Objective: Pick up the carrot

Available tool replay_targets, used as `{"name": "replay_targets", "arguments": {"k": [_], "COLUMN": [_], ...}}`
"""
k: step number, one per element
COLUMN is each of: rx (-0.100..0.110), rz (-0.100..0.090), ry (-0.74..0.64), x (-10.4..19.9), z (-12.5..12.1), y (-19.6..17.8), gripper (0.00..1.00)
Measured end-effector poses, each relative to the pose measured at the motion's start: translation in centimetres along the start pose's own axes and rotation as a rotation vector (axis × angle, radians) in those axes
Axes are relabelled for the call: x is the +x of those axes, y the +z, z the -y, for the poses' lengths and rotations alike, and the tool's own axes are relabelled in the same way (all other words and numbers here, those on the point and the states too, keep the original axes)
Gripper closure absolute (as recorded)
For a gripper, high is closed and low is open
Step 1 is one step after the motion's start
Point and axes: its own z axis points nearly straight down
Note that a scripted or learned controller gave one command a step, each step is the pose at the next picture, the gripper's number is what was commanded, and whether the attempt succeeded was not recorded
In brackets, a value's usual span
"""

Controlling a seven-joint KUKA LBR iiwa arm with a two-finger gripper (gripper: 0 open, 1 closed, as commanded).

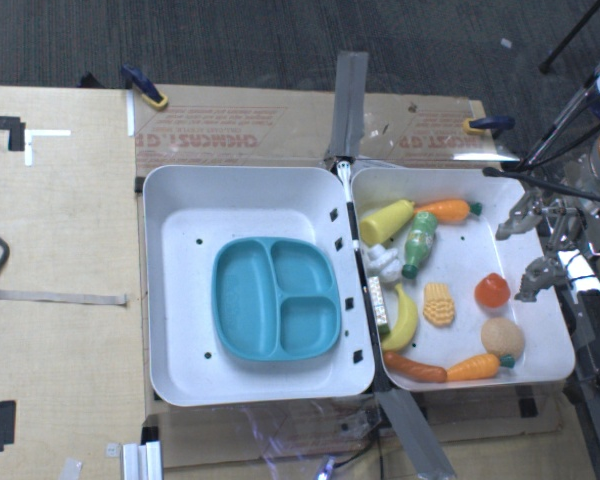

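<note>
Because the arm reaches in from the right, the tool (536, 253) hangs over the right-hand bin's (560, 363) outer rim, clear of the toys, as if parked before a descent. Its two fingers look spread, one by the bin's far-right corner and one lower down, with nothing between them.

Taking the green bottle (418, 245) as landmark: one carrot (446, 209) lies just beyond it toward the far wall, beside the yellow pepper (385, 221), its leafy end pointing right. A second carrot (477, 367) sits well to the near side of the bottle, against the front wall, next to a tan ball (502, 337) and a red sausage (414, 369). A banana (405, 320), a corn piece (439, 304) and a tomato (492, 291) fill the space between.

The far carrot lies flatter and less crowded, so it seems the easier pick. The near one is hemmed in by wall and neighbours. The left bin holds a teal divided plate (277, 298), likely just out of the way.
</note>
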Motion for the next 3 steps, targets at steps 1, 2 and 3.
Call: {"name": "replay_targets", "arguments": {"k": [1,2,3], "rx": [0.0,-0.001,0.0], "rz": [0.001,-0.001,0.003], "ry": [-0.376,-0.398,-0.273], "x": [3.9,-0.3,-7.4], "z": [1.8,4.4,3.5], "y": [3.9,14.2,17.0], "gripper": [0.0,0.0,0.0]}}
